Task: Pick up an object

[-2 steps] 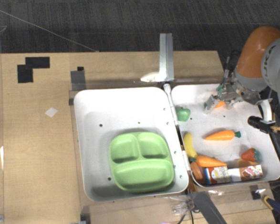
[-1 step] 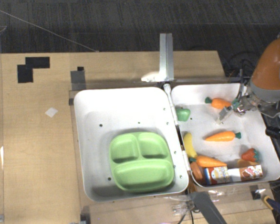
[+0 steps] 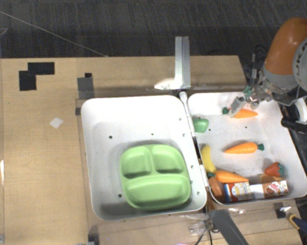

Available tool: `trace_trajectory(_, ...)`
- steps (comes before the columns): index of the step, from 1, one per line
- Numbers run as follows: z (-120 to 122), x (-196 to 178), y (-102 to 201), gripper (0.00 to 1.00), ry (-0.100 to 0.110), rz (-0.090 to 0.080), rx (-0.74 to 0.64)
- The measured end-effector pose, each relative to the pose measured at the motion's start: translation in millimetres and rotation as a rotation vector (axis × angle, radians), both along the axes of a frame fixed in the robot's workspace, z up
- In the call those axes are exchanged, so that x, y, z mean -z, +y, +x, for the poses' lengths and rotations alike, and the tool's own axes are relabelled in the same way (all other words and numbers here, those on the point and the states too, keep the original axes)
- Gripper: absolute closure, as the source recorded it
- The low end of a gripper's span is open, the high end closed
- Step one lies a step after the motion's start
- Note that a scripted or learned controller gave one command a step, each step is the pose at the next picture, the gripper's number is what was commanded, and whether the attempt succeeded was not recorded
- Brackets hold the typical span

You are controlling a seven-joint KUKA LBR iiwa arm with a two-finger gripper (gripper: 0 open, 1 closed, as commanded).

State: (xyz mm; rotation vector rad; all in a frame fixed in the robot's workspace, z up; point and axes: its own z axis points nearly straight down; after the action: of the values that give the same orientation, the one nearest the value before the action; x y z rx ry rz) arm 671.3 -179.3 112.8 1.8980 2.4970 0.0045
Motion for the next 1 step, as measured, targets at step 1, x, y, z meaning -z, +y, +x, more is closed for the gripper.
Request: trace_trajectory(1, 2.2, 20.1, -16.5, 0.0, 0.006, 0.01, 0.012)
